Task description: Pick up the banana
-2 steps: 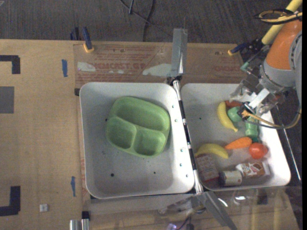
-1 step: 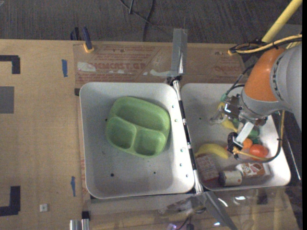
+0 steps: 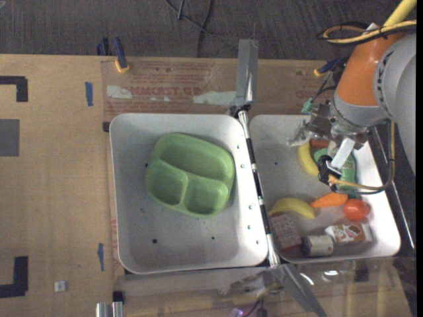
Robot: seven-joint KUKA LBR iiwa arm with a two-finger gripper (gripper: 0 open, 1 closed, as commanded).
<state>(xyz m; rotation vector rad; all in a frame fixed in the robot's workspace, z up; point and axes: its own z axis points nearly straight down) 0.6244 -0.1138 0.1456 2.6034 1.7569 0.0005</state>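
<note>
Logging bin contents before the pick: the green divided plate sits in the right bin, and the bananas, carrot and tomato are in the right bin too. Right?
Not quite. The camera view shows the green plate in the left bin, alone. The bananas, carrot and tomato are in the right bin, as you said.

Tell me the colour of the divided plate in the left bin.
Light green; the plate shows plainly in the camera view.

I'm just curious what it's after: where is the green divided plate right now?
The green plate lies in the left bin, towards its upper middle. The arm reaches into the right bin, where bananas and other food lie.
</note>
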